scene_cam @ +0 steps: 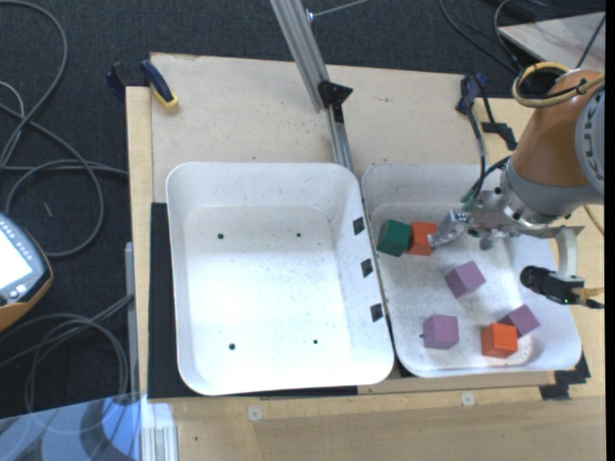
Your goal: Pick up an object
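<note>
At the near edge of the right-hand shallow white plastic bin, at about five o'clock, a small orange cube is seen lying on the floor, with a small purple cube touching it on its far right and another purple cube just to its left. A third purple cube is found nearer the bin's middle. All four are resting loose; none has been lifted.

Farther back, at about ten o'clock in the same bin, a dark green block is set against a second orange block. The end effector is brought low just beside this orange block, at its three o'clock side, apparently touching or nearly touching it. Whether it is spread or pressed together cannot be told, and no object is seen held. The pick is therefore judged not yet done: a grasp and a lift are left.

The left-hand white bin is seen beyond on the pale wooden tabletop.
</note>
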You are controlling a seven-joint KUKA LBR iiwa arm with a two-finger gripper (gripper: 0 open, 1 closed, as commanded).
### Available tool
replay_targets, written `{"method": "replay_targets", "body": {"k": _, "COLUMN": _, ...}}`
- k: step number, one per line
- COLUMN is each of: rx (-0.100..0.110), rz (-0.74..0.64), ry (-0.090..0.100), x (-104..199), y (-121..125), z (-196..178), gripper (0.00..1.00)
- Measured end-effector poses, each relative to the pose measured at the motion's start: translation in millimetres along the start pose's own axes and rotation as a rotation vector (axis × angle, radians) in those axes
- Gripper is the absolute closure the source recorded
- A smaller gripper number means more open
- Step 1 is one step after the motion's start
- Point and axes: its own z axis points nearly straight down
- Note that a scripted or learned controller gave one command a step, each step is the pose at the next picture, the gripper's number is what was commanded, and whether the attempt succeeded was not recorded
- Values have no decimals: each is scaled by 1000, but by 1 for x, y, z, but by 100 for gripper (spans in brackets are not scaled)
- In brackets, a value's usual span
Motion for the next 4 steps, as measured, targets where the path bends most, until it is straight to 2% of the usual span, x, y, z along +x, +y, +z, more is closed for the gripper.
{"method": "replay_targets", "body": {"k": 1, "rx": 15, "rz": 10, "ry": 3, "x": -28, "y": -75, "z": 43, "gripper": 0}}
{"method": "replay_targets", "body": {"k": 2, "rx": 3, "rz": -1, "ry": 1, "x": 11, "y": -45, "z": 42, "gripper": 0}}
{"method": "replay_targets", "body": {"k": 3, "rx": 2, "rz": 3, "ry": 2, "x": 9, "y": -45, "z": 31, "gripper": 100}}
{"method": "replay_targets", "body": {"k": 4, "rx": -7, "rz": 3, "ry": -4, "x": -52, "y": -9, "z": -154, "gripper": 100}}
